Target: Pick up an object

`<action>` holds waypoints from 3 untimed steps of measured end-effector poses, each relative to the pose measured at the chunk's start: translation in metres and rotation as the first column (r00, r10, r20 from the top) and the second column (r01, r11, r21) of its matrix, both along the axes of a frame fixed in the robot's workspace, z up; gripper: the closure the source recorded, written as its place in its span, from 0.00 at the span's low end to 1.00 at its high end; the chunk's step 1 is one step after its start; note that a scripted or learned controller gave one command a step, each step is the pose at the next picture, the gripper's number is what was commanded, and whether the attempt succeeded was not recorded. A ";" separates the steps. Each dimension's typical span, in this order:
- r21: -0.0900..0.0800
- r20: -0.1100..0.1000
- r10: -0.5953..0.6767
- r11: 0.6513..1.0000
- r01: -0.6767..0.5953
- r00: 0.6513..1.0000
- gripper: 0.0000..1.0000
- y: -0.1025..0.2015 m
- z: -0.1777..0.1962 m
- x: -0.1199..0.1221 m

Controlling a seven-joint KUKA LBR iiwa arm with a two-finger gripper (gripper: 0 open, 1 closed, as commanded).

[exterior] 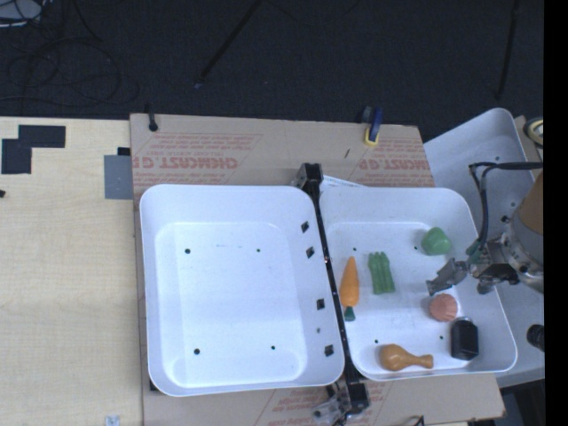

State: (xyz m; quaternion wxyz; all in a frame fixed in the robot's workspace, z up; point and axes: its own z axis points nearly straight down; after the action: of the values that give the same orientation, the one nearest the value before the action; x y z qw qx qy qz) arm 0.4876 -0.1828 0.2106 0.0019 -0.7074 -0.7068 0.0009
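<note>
Looks like the approach step: end effector (453, 278) hangs over the right bin (401, 209), empty, can't tell its state. Peach ball (443, 307) sits just below it, so next is dropping straight down.

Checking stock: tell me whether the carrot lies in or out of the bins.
In: the carrot lies inside the right bin.

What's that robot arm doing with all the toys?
It is trying to pick one up. Its pincer hovers at the right bin's right edge, just above a round pink ball. An orange toy carrot, green bean pods, a yellow gourd-shaped toy and a black block lie nearby, untouched.
</note>
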 end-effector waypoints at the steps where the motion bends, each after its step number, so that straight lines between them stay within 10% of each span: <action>1: 0.001 -0.001 0.004 1.000 -0.004 1.000 0.00 0.018 -0.094 0.059; 2: -0.004 0.005 0.004 1.000 -0.004 1.000 0.00 -0.021 -0.115 0.119; 3: -0.001 0.002 -0.001 1.000 0.001 1.000 0.00 -0.030 -0.046 0.052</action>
State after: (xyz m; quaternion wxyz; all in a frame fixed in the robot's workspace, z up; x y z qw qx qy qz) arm 0.5391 -0.2123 0.1650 0.0009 -0.7078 -0.7064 0.0006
